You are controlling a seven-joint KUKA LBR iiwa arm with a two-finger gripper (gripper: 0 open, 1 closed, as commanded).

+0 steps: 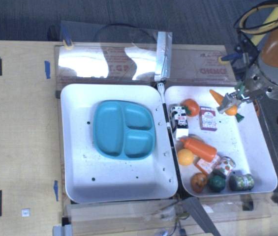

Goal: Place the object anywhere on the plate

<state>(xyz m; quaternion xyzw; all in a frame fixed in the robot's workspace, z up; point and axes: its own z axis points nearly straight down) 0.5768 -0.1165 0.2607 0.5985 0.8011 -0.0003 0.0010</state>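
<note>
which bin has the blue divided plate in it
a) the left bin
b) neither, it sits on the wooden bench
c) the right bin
a: the blue divided plate lies in the middle of the left bin, while the right bin holds the toy food and small packages.

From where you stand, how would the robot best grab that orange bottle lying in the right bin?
Probably across the middle of the orange bottle, coming straight down. It lies on its side, slanting from upper left to lower right, so its long sides are the narrow span for two fingers. The yellow fruit crowds its lower left end, so mid-body looks clearer.
</note>
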